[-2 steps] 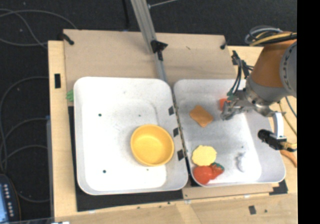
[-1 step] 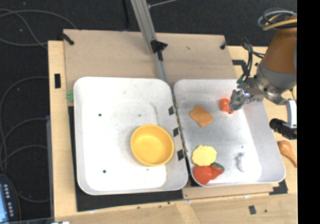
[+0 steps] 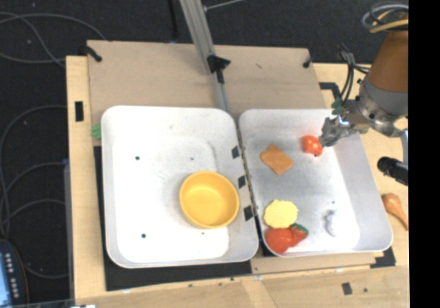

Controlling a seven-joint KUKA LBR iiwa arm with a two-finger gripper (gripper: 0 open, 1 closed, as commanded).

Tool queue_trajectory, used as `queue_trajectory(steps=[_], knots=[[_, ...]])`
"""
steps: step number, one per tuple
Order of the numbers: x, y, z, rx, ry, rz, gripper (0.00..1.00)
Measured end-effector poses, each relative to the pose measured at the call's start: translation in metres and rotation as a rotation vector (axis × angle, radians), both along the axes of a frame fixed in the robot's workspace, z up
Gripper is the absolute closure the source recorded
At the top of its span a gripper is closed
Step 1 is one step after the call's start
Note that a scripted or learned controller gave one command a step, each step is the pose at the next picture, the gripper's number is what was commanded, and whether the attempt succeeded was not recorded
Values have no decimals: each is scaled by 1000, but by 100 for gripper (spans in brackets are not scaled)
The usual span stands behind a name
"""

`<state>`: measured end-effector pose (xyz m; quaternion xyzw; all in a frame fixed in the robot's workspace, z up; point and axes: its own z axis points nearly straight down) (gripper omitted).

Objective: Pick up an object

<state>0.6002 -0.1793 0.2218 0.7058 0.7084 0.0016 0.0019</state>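
Gripper [image 3: 331, 132], finger state not discernible, is positioned near the right bin [image 3: 357, 183] far rim, a small red object [image 3: 311, 145] lying just beside it; open floor lies below.

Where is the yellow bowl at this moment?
The yellow bowl sits in the left bin, near its lower right corner, close to the divide from the right bin.

No readable text, label, brand, number or sign anywhere in the camera view.
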Motion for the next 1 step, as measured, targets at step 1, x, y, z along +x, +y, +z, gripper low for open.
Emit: queue_trajectory(steps=[1], knots=[[12, 55, 14, 2, 1, 4, 100]])
